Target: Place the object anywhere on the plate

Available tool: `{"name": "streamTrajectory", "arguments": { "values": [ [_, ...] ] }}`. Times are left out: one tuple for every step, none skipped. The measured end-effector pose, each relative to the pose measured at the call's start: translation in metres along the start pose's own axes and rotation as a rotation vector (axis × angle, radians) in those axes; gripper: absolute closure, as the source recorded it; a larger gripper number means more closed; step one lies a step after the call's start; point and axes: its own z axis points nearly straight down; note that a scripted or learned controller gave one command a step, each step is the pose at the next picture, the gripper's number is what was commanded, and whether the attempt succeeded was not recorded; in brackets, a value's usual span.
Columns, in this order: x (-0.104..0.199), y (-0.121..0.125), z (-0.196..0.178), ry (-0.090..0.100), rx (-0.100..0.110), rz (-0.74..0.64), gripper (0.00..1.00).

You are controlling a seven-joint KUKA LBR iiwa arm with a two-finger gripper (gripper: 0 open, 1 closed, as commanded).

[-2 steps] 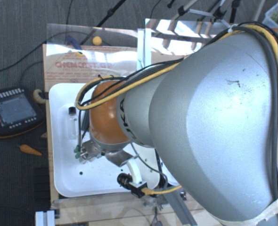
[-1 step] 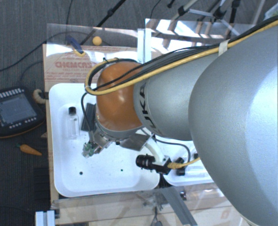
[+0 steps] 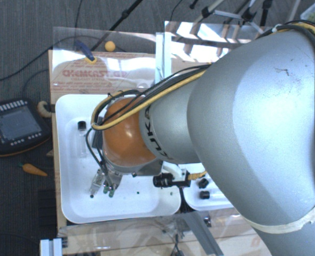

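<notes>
My gripper (image 3: pixel 103 186) hangs low over the front part of the left white bin (image 3: pixel 72 207), just above its floor, under the orange band (image 3: pixel 123 135) of the wrist. I see nothing held at its tip. A small black object (image 3: pixel 81 125) lies near the bin's back left corner, well apart from the gripper. Two small black pieces (image 3: pixel 203 183) (image 3: pixel 204 194) rest in the visible strip of the right bin (image 3: pixel 211 204). The grey arm (image 3: pixel 243 121) covers most of the right bin and whatever lies there.
A black stub (image 3: pixel 165 181) juts from the arm over the rim between the bins. Off the bench to the left sit a teach pendant (image 3: pixel 13 127) and an orange tool (image 3: pixel 33 169). A yellow ball (image 3: pixel 110 46) lies behind the bins.
</notes>
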Motion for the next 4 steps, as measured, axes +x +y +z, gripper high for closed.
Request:
{"name": "streamTrajectory", "arguments": {
  "values": [
    [-0.010, 0.034, -0.199, 0.008, 0.007, -0.348, 1.00],
    [0.004, 0.027, -0.022, 0.012, 0.009, -0.265, 1.00],
    [0.004, 0.028, -0.031, 0.014, 0.007, -0.263, 1.00],
    [0.004, 0.028, -0.040, 0.016, 0.006, -0.262, 1.00]
  ]
}}
